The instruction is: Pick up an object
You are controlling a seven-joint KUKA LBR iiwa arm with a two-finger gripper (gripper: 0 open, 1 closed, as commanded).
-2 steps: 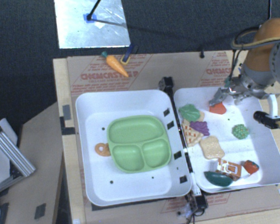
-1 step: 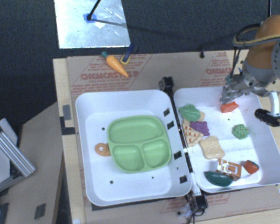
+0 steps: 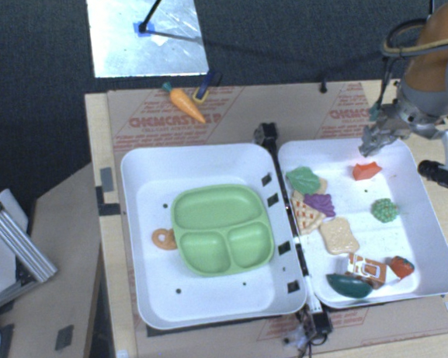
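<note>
Overhead, a pale worktop (image 3: 72,219) carries two shallow white bins on printed cardboard. Left bin (image 3: 146,220) holds a green divided plate (image 3: 221,229) and a pretzel (image 3: 164,239), with bare floor around them. Right bin (image 3: 422,219) is crowded along its left side and front; its far right corner lies open. Over that corner hangs the gripper (image 3: 372,143), just above an orange toy (image 3: 367,171); whether the jaws are parted cannot be told. A carrot (image 3: 186,105) lies outside on the cardboard.
</note>
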